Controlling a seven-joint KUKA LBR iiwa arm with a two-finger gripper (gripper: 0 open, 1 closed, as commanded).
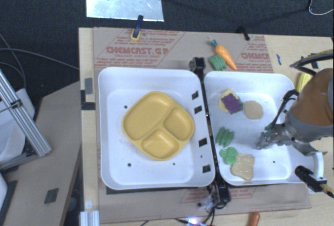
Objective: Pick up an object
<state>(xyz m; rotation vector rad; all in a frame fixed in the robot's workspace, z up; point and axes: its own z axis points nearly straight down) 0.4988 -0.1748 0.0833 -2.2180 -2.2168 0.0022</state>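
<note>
Stage: approach, nothing gripped. Hand [262, 142] low over bare floor of right bin [282, 84]; finger state cannot be told. Candidates, same bin: purple-and-yellow piece [230, 102], tan round [253, 110], green ridged piece [224, 136], green leafy piece [228, 155] touching tan slice [243, 166]. Next, by judgement: shift left over one item, descend. Left bin [109, 131]: yellow divided tray [157, 125]. Carrot [225, 55] on surface outside.

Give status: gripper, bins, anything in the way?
Gripper low in right bin, over bare floor, nothing seen held. Nearest: tan round piece, green pieces. Yellow tray in left bin. No obstruction.
</note>
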